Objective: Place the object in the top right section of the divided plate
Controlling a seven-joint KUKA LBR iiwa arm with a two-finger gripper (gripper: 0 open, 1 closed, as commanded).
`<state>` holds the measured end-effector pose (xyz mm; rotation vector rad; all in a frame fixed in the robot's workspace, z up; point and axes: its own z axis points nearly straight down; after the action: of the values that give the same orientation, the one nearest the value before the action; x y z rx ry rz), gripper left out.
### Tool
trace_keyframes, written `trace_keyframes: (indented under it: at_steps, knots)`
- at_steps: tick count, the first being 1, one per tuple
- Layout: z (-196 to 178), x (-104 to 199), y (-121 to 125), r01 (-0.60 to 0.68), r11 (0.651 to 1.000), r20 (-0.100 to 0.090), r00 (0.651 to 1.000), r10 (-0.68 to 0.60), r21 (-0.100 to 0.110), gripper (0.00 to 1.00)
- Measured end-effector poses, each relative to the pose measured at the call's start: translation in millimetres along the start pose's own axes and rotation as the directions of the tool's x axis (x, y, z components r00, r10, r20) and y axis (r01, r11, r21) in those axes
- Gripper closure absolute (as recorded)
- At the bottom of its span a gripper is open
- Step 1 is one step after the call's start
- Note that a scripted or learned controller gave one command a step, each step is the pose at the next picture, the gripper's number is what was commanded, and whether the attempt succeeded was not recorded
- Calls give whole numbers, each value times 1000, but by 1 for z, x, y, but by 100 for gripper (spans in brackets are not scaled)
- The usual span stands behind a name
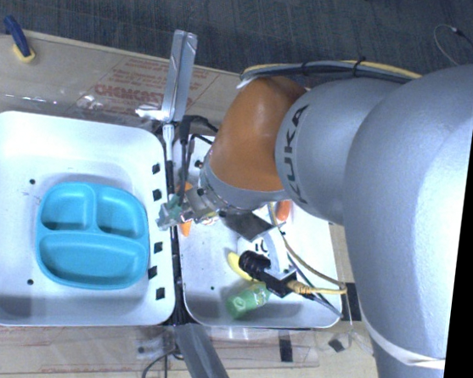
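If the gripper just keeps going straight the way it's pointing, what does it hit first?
The gripper seems to point downward at the seam where the two bins meet. Going straight on, it would probably meet the right bin's left wall first, or the left bin's rim beside it. Depth is unclear from this view.

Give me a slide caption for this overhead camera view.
Grey arm reaches over the right bin holding small objects; blue divided plate waits in the left bin.

One fixed camera looks down at a slant on the bench [89, 63] — both bins close, the arm [377, 158] looming from the right.
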<state>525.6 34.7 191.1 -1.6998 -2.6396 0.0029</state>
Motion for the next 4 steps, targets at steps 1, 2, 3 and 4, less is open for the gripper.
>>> trace_keyframes:
  at_steps: [1, 2, 3, 4]
  knots:
    - [0, -31, -69, -7, 1000, -1, 1000, 7, 1, 100]
    - [0, -95, -79, 196, 981, 2, 981, -196, -2, 100]
    - [0, -95, -79, 196, 981, 2, 981, -196, -2, 0]
    - [82, -126, -93, 24, 1000, -1, 1000, -24, 0, 0]
